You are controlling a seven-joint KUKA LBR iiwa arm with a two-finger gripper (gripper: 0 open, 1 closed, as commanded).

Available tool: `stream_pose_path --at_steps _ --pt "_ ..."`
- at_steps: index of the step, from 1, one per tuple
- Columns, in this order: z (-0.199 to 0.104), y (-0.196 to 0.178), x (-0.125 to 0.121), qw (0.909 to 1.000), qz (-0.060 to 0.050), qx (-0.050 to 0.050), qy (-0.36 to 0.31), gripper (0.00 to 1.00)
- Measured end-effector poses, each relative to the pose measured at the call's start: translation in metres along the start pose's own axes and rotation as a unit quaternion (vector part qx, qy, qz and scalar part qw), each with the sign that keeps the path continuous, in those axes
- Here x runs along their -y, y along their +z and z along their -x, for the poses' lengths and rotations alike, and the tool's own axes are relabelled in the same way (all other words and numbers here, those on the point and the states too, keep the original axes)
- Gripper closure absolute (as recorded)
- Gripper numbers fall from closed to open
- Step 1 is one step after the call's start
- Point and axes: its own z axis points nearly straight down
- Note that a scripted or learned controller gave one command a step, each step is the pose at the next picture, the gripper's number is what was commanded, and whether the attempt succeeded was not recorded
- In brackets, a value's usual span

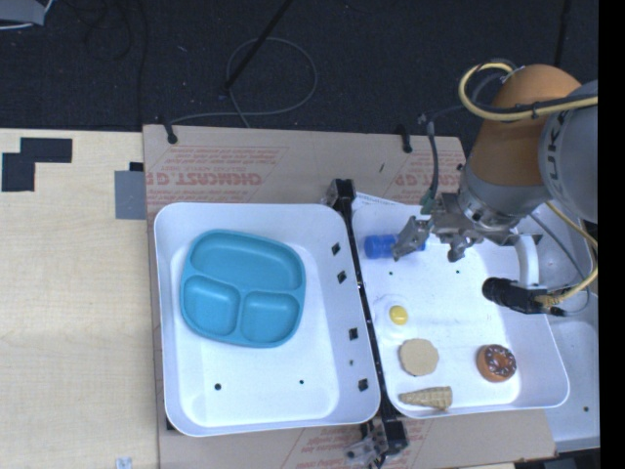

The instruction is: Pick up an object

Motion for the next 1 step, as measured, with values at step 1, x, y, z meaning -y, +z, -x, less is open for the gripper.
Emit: stream_pose_path --at_steps 1 --pt "0.0002 -0.0080 -0.0027 1.0000 0.007 0.001 -0.001 0.00"
